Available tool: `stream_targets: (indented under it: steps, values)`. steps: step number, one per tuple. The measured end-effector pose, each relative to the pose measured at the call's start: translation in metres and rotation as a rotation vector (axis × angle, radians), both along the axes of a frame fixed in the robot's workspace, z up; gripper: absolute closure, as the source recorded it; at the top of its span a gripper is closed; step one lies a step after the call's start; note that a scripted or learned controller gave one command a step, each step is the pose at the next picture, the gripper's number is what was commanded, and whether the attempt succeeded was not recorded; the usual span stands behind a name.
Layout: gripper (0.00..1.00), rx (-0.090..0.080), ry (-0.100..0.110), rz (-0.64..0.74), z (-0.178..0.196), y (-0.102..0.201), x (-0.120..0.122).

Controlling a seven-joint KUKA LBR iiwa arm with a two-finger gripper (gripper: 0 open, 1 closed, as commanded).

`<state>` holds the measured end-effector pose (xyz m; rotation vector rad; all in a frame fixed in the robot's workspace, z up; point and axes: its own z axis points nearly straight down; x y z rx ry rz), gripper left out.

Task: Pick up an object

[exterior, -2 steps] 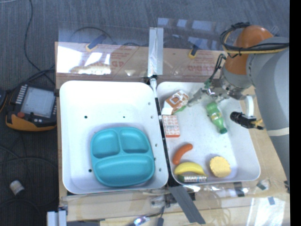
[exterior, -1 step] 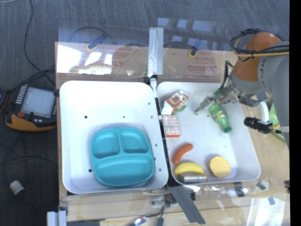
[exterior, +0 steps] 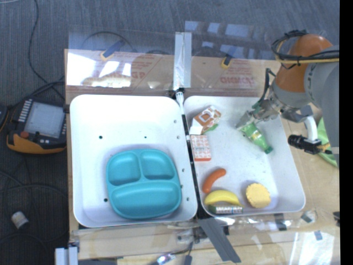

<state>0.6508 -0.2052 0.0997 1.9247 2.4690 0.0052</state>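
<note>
My gripper (exterior: 252, 116) hangs low over the back right part of the right bin (exterior: 287, 170), reaching in from the right under the orange-banded wrist (exterior: 304, 48). A green packet (exterior: 259, 136) lies just below and in front of the gripper tip, touching it or nearly so. Other loose items in this bin are an orange and white box (exterior: 207, 118), a red and white packet (exterior: 200, 147), an orange sausage (exterior: 214, 178), a banana (exterior: 221, 197) and a round yellow piece (exterior: 257, 195).
The left bin (exterior: 110, 120) holds a teal divided plate (exterior: 144, 181) in its front half. A centre wall (exterior: 185, 131) splits the two bins. A clear panel stands behind them. A black handheld device (exterior: 38, 127) lies on the floor at left.
</note>
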Motion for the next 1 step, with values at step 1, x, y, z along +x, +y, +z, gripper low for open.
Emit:
stream_targets:
  steps: [1]
  values:
    - [1.0, 0.004, 0.01, -0.004, 0.0993, 0.0321, 0.0098]
